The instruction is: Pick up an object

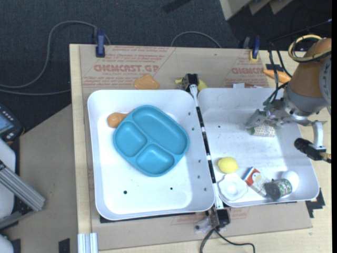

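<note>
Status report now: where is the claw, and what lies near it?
Claw low in right white bin. Small pale packet beneath. Yellow round ball apart, untouched.

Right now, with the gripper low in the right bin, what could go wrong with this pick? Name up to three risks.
1. The gripper sits over a small flat packet; something that thin may slip out or never lift.
2. It works near the right bin's far rim, so the fingers could scrape the wall.
3. The lemon, white cup and can lie clustered, making later picks crowded.
</note>
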Controlling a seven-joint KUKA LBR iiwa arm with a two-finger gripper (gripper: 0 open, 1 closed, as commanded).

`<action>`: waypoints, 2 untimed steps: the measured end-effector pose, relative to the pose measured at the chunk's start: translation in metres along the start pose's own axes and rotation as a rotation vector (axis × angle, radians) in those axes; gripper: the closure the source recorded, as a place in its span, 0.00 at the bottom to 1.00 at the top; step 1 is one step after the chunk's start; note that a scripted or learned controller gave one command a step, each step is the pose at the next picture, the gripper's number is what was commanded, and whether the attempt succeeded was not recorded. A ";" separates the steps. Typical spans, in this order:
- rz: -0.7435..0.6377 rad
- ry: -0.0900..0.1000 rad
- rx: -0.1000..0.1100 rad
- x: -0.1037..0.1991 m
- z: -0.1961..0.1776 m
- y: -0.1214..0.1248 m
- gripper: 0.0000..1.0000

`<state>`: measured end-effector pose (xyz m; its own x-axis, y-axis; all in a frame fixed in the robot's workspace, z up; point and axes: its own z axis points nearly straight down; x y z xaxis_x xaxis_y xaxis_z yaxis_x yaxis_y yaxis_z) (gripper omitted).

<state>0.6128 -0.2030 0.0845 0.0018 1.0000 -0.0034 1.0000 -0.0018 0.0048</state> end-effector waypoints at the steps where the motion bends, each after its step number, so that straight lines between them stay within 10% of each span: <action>1: -0.004 0.000 -0.012 0.002 -0.018 0.003 1.00; 2: -0.006 0.002 -0.003 0.037 -0.085 0.010 1.00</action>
<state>0.6221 -0.1659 0.1695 -0.0040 1.0000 -0.0015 1.0000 0.0040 0.0077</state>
